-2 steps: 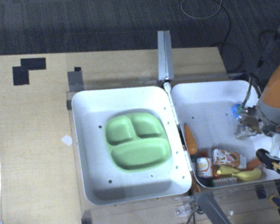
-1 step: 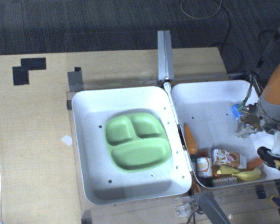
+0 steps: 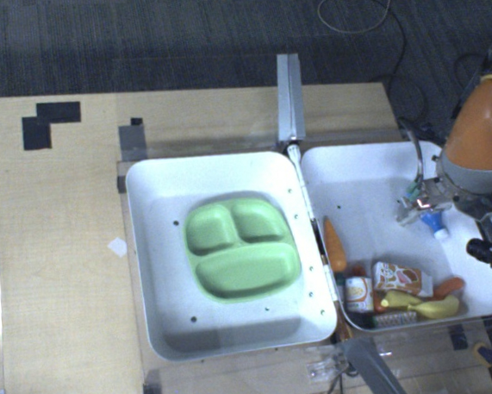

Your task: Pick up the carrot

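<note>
The carrot (image 3: 334, 246) is orange and slim, and it lies lengthwise against the left wall of the right bin (image 3: 356, 168). My gripper (image 3: 418, 205) hangs over the right side of that bin, well to the right of the carrot and slightly farther back. The arm's orange band (image 3: 481, 134) sits above it at the view's right edge. Nothing can be made out between the gripper's tips.
Along the right bin's front wall lie a small can (image 3: 356, 293), a printed carton (image 3: 399, 277), a yellow banana (image 3: 423, 308) and a reddish sausage (image 3: 450, 286). A green divided plate (image 3: 240, 246) rests in the left bin (image 3: 160, 243). A metal post (image 3: 290, 101) stands behind the bins.
</note>
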`<control>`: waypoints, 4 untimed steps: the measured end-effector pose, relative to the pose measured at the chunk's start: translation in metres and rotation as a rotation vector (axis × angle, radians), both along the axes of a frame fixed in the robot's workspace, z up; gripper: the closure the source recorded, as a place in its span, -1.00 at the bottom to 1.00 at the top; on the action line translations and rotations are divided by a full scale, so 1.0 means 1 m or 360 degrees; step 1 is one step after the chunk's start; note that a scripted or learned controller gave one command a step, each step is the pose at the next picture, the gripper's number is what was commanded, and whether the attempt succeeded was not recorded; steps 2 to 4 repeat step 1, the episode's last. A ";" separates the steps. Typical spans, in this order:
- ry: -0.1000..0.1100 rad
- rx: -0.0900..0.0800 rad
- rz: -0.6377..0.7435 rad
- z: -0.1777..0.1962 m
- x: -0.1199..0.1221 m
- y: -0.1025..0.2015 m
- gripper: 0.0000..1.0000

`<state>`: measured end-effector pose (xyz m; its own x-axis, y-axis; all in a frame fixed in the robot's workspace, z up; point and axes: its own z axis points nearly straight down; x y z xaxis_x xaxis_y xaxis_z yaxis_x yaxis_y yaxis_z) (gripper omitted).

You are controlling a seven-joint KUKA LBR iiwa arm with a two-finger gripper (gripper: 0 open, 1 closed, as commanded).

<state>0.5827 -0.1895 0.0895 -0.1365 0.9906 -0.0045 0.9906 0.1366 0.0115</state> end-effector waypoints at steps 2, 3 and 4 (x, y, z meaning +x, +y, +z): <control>-0.0001 -0.0010 0.0567 0.000 -0.043 -0.018 1.00; -0.0001 -0.0010 0.0567 0.000 -0.043 -0.018 1.00; -0.0001 -0.0010 0.0567 0.000 -0.043 -0.018 1.00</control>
